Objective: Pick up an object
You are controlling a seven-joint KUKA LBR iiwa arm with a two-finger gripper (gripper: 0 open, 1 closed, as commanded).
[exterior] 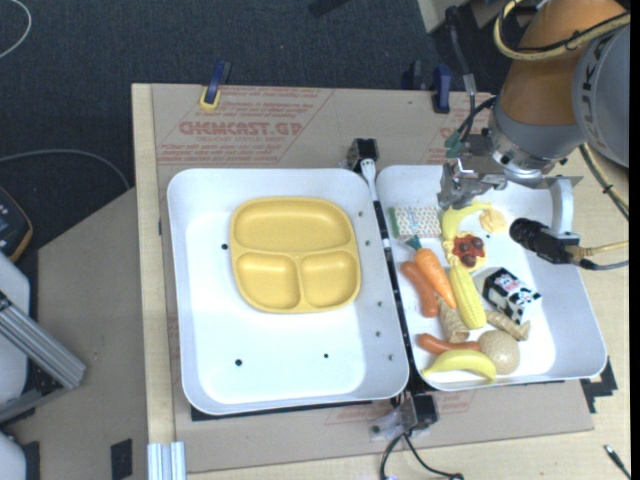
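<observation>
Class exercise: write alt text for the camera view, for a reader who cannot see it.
A grey robot arm's gripper hangs over the right white bin of plastic toy food, including an orange carrot and yellow banana. The left white bin holds a yellow three-compartment tray.

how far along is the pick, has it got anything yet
Early stage. The gripper is down in the right bin, at the top of the toy food pile beside a banana. Nothing looks lifted. The yellow tray sits in the left bin. Grasping and lifting remain.
</observation>
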